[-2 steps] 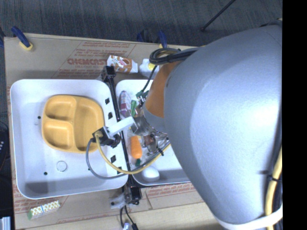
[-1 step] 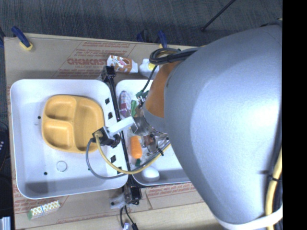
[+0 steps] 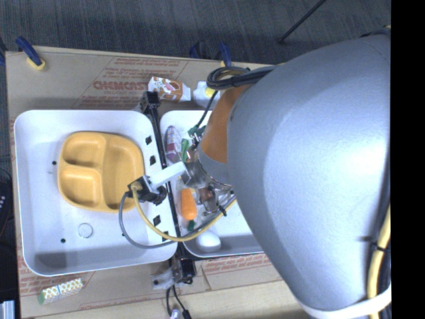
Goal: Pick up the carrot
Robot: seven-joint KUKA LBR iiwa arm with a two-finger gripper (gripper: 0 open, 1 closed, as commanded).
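Note:
The carrot (image 3: 188, 207), a short orange piece, lies in the right bin (image 3: 174, 119) near its left wall. My gripper (image 3: 204, 195) hangs right over it, touching or nearly touching its right side. The grey arm with its orange band (image 3: 216, 131) covers most of that bin. The view does not settle whether the carrot is held.
A yellow divided tray (image 3: 99, 171) sits in the left bin (image 3: 40, 244). A dark red packet (image 3: 172, 143) lies above the carrot and a white object (image 3: 209, 241) below it. A yellow and grey cable (image 3: 143, 234) loops over the wall between the bins. A small bottle (image 3: 166, 88) rests on the cardboard behind.

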